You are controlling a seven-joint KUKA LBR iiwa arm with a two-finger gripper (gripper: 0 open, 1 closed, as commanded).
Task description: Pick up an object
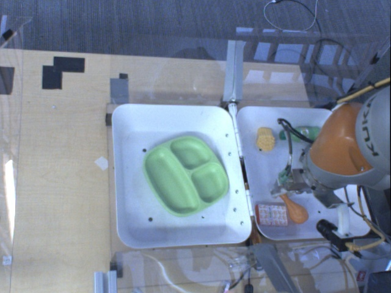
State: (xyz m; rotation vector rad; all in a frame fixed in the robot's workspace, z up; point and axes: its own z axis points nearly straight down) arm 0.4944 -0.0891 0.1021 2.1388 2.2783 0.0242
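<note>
A green three-compartment plate (185, 175) lies in the left bin (131, 224). The right bin (256, 163) holds a yellow bumpy piece (265, 138) near its back, a green object (307, 132) partly hidden by the arm, an orange pear-shaped item (295, 210) and a red-and-white packet (272, 214) at the front. My gripper (289, 185) hangs low over the right bin, just above the orange item. The orange-banded wrist (339, 142) covers the bin's right part.
A grey divider post (233, 72) stands behind the gap between the bins. Cables (293, 5) run along the back right. A black fitting (330, 231) sits by the right bin's front corner. Bare wooden bench (55, 163) spreads to the left.
</note>
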